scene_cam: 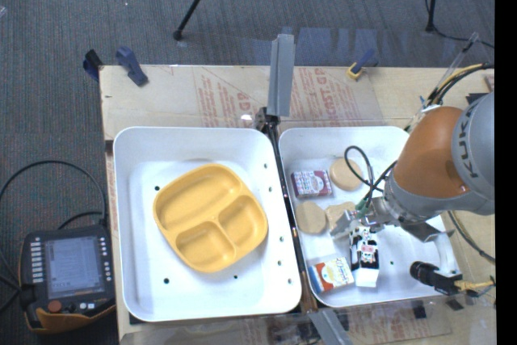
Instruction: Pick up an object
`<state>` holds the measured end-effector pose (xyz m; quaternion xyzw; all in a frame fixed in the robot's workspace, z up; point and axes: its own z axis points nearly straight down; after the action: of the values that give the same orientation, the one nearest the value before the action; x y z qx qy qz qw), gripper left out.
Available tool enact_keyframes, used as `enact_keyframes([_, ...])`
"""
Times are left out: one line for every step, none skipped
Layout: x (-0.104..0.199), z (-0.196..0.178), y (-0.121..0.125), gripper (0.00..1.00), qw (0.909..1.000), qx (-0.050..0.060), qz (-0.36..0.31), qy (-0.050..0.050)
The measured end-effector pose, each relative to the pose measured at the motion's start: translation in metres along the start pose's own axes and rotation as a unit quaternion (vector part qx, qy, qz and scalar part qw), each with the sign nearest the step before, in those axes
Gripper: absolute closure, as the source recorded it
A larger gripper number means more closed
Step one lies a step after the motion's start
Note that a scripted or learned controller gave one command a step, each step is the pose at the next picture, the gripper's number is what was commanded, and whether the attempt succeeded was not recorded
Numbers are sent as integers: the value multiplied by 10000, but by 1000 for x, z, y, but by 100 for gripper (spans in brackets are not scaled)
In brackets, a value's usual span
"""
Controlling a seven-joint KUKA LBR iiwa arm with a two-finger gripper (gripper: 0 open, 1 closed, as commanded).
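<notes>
We are lowering our gripper (361, 237) over the black-and-white carton (366, 256) near the right bin's (386, 139) front edge; nothing is being lifted yet. Whether the gripper is apart or together, we cannot tell.

yellow tray (210, 216) (left bin (129, 174)), gripper (361, 232) opposite
</notes>
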<state>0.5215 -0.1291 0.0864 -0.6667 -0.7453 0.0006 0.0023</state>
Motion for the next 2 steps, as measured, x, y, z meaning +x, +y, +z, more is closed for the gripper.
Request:
enact_keyframes([-1, -9, 0, 100, 10000, 8, 26, 9])
enact_keyframes([0, -9, 0, 0, 10000, 9, 26, 9])
